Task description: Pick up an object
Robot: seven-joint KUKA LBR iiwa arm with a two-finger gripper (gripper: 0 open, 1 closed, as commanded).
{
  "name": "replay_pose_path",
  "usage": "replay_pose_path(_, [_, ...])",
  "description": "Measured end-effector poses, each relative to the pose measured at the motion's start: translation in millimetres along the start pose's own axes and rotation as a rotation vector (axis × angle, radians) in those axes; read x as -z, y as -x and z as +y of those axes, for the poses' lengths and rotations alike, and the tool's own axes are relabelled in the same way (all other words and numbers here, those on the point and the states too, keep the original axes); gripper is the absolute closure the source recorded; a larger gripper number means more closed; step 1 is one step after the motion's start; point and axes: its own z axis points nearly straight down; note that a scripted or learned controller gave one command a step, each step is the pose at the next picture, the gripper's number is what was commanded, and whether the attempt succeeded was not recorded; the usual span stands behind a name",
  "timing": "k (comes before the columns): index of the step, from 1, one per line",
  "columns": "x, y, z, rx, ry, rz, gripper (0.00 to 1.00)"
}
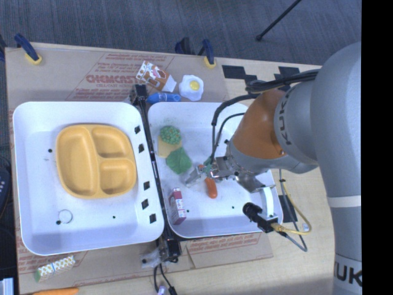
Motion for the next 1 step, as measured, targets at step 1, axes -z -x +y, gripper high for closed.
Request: replay_pose_path(1, [10.2,0.2,0.0,0.006,-0.004,0.002,1.00])
